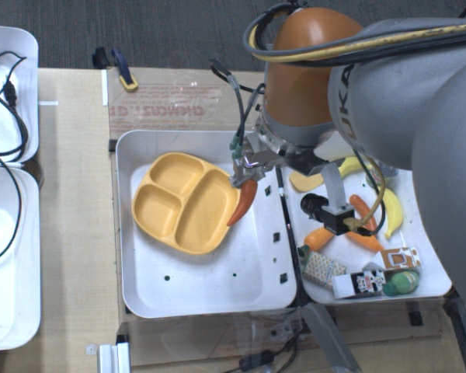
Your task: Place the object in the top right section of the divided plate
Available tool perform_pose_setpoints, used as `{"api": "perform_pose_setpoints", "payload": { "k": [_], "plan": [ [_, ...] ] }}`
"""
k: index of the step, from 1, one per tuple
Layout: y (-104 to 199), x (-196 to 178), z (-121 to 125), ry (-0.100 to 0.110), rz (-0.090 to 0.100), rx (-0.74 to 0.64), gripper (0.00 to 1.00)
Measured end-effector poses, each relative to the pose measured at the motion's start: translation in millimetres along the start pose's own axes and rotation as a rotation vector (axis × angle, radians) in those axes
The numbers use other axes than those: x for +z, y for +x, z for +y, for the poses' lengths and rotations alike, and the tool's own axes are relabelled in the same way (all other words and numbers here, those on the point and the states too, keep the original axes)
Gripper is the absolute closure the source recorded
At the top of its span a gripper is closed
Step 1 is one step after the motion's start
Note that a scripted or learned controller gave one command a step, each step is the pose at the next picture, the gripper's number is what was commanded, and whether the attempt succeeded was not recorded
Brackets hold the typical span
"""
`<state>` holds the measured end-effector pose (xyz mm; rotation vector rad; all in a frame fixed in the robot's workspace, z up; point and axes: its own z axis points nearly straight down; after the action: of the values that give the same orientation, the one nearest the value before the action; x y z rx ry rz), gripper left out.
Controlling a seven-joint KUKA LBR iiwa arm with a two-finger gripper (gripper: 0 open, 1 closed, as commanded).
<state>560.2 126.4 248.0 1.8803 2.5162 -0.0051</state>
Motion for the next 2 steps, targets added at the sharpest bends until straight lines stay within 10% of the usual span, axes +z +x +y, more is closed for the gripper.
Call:
{"api": "perform_pose_setpoints", "payload": {
  "k": [1, 2],
  "plan": [
    [-16.4, 58.5, -61.4, 0.004, 0.001, 0.076, 1.0],
    [81.3, 1.1, -58.9, 0.0, 0.001, -0.129, 1.0]
  ]
}}
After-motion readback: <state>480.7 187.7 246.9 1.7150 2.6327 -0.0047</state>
